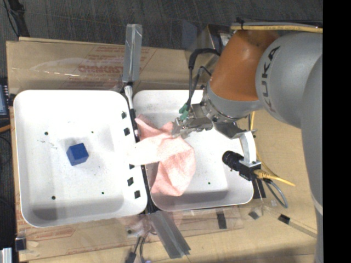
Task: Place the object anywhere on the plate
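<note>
From my remote seat I see the pink cloth (167,160) lying in the right bin (219,193), bunched along that bin's left side; its upper edge runs toward the divider between the bins, and a pale, washed-out strip of it reaches left across the divider onto the rim of the left bin (33,147). The cloth's upper right corner rises toward the gripper (184,126), which sits right at that corner, touching or just above it; I cannot make out how the gripper is set or whether any cloth is caught in it, because the wrist hardware covers that spot. The arm (274,64), grey with its orange band, comes in from the right and hangs over the upper right part of the right bin. A black cylindrical part (237,162) on a white bracket sticks out below the wrist, over the bin's right side. In the left bin a small blue cube (77,153) rests on the floor, left of centre, well apart from the cloth. Both bins stand on a brown cardboard-covered bench (66,59).
</note>
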`<state>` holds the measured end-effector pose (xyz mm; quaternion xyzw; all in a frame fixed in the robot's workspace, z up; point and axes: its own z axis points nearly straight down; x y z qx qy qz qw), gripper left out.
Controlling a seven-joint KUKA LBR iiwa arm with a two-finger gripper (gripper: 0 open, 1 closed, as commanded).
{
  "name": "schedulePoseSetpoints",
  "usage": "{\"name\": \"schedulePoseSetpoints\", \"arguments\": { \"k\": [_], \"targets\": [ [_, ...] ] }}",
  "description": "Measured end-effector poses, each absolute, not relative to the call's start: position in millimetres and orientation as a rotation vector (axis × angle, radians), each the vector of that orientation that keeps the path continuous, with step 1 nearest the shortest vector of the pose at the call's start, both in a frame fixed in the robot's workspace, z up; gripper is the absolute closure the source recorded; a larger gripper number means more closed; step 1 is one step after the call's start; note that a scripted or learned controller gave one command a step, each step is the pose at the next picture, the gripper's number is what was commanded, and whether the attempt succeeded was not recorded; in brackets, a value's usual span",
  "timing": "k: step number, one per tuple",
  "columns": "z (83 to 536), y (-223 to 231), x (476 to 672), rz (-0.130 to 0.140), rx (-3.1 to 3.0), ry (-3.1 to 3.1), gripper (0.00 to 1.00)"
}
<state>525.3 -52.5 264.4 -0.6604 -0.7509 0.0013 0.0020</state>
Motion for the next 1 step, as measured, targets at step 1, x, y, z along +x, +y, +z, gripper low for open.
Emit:
{"name": "schedulePoseSetpoints", "arguments": {
  "k": [1],
  "targets": [
    [230.2, -50.6, 525.3, 0.006, -2.063, -2.364, 1.00]
  ]
}}
